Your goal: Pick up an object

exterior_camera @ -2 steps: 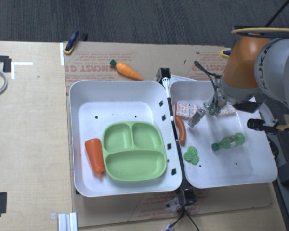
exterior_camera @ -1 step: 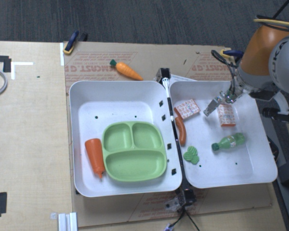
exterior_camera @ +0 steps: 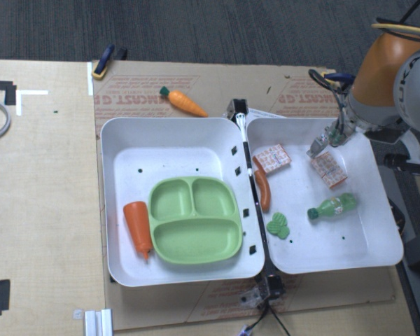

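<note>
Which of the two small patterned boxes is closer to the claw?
The patterned box just below the claw; the other box lies farther left, near the divider.

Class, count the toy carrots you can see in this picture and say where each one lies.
2. One carrot lies on the cardboard behind the left bin; the other carrot lies inside that bin, left of the green plate.

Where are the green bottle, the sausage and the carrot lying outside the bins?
Green bottle (exterior_camera: 334, 206): camera view, middle of its body, in the right bin.
Sausage (exterior_camera: 263, 188): camera view, midway along it, by the right bin's left wall.
Carrot (exterior_camera: 186, 103): camera view, its orange body, on the cardboard.
</note>
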Motion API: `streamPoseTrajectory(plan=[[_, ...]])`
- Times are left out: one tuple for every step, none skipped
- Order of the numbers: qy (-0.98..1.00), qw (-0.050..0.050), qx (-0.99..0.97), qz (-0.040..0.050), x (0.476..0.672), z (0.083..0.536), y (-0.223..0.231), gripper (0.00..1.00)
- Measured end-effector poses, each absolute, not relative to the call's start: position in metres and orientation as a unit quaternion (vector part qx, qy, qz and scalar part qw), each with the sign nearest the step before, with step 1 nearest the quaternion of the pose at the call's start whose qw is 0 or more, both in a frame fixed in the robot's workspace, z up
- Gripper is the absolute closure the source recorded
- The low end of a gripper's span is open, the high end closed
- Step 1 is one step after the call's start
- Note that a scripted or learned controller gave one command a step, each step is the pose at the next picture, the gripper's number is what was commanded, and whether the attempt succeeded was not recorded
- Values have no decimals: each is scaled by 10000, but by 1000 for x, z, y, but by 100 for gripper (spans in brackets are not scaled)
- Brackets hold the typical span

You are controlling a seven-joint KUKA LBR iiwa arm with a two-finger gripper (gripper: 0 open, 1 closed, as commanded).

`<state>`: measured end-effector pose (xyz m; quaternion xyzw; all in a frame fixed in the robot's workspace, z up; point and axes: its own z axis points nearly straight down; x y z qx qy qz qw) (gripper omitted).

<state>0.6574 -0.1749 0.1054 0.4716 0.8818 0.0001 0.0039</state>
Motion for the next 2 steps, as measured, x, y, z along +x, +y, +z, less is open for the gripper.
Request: streamPoseTrajectory(plan=[[9188, 5, 3948, 1, 614, 93, -119, 100], [9442, 20, 3293, 1, 590, 269, -87, 100]])
